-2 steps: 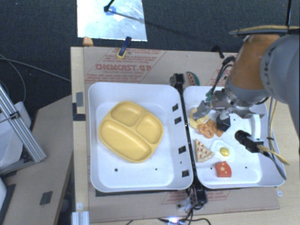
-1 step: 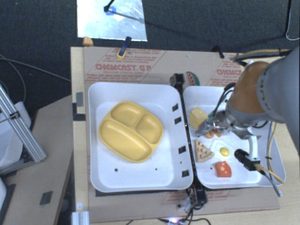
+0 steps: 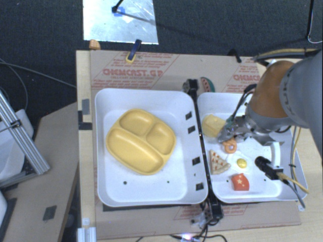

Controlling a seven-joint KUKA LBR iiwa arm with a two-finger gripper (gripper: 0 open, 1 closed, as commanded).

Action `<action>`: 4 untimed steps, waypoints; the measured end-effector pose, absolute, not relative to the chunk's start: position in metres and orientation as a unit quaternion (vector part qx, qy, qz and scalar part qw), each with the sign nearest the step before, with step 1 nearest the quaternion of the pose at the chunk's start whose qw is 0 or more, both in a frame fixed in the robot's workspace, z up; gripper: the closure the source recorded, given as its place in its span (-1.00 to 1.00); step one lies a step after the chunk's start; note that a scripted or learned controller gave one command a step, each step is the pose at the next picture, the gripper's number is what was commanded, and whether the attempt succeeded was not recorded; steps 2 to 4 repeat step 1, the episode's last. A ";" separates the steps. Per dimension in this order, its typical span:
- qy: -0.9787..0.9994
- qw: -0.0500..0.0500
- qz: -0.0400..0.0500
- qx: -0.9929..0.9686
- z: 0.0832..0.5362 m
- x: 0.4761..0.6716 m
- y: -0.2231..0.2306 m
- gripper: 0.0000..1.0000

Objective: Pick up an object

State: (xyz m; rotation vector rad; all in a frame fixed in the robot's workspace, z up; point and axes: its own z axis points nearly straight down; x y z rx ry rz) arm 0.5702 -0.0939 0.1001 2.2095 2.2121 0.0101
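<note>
The right bin [image 3: 262,193] holds several small toy foods: a pale yellow block [image 3: 213,124], an orange ring [image 3: 230,146], a pizza slice [image 3: 218,162], a small yellow piece [image 3: 241,163] and a red piece [image 3: 240,182]. My gripper [image 3: 230,134] reaches down into this bin from the right, just above the orange ring and beside the yellow block. Nothing shows as lifted off the bin floor.
The left bin [image 3: 116,193] holds a yellow divided plate [image 3: 141,140]. A black hinge strip [image 3: 199,145] runs between the bins. Cardboard [image 3: 151,69] lies under both bins. The arm's grey body and orange band [image 3: 270,89] hang over the right bin's far right side.
</note>
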 end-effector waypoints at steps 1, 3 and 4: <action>0.712 0.002 0.005 0.702 0.190 0.582 -0.007 1.00; 0.712 0.002 0.005 0.702 0.190 0.582 -0.007 1.00; 0.712 0.002 0.005 0.702 0.190 0.582 -0.007 1.00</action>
